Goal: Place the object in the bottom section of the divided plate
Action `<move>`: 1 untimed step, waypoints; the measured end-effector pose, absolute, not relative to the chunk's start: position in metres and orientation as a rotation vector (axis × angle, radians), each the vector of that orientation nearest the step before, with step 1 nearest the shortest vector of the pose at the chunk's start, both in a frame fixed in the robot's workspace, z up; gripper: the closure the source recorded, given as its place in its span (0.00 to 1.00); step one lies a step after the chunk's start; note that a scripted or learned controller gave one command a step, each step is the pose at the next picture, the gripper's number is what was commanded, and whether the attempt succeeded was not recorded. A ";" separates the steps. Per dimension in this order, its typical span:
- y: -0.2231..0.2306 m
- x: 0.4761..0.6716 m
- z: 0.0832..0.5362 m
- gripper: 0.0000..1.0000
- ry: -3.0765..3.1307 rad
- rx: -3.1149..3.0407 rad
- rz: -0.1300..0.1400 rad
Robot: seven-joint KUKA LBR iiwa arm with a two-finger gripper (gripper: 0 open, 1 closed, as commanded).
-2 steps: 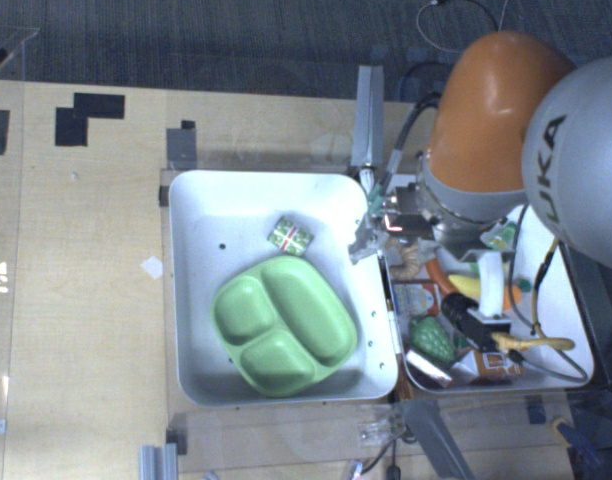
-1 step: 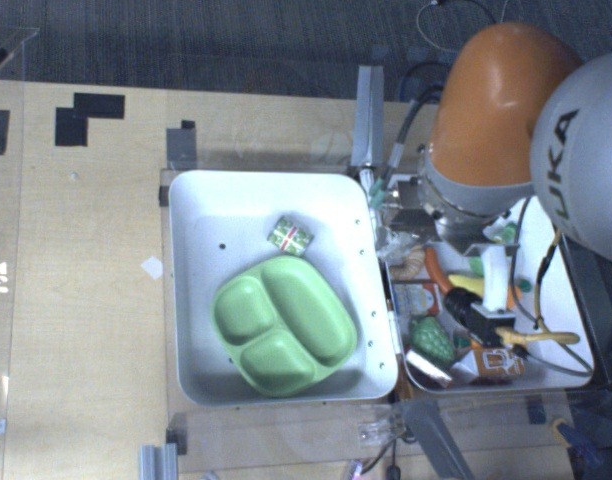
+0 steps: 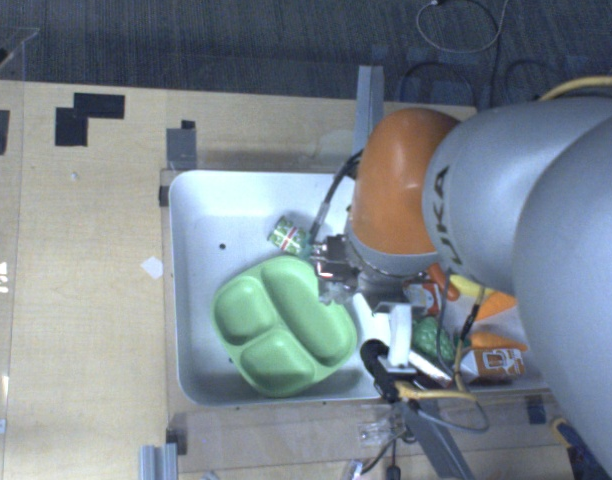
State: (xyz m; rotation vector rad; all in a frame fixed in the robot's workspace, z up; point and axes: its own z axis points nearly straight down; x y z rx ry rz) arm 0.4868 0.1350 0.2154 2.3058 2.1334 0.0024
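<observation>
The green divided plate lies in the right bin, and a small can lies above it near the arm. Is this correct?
One detail is wrong: the green divided plate lies in the left bin, not the right one. The camera view shows this. The small can does lie above it, near the arm.

- The grey arm with its orange band (image 3: pixel 391 183) hangs over the seam between the two shallow white bins (image 3: pixel 191 268), hiding its own pincer and roofing over what lies beneath.
- Left of the wrist, the green three-part moulded plate (image 3: pixel 281 323) takes up the middle of the left bin, its edge right at the wrist.
- Just up and left of the wrist lies a small green-and-white packet (image 3: pixel 285 235).
- Further left, bare bin floor lies open along the left wall and the far corner.
- Right of the wrist, orange, yellow and green clutter (image 3: pixel 481 343) crowds the other bin.
</observation>
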 end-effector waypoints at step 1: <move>0.093 0.500 0.240 1.00 2.088 2.345 0.005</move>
